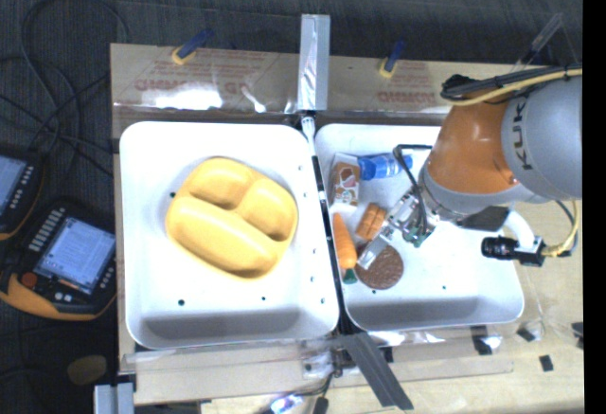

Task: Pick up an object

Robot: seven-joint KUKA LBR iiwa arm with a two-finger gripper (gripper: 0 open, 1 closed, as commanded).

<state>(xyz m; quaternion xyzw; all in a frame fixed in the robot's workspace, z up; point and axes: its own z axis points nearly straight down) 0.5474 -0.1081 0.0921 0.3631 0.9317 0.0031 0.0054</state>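
Note:
My gripper [398,225] hangs low in the right bin [473,294], just right of a small orange piece [369,220] and above a brown round disc [382,268]. A carrot [344,243] lies along the bin's left wall. A brown-and-white packet [345,181] and a clear bottle with a blue cap [381,166] lie at the back left. Nothing shows between the fingers. The grey and orange arm covers the bin's back right.
The left bin [151,308] holds a large yellow bread-shaped object [232,215]. A metal divider [313,62] stands between the bins at the back. Pendants and cables lie on the floor at far left. A black connector [507,247] sticks out from the arm.

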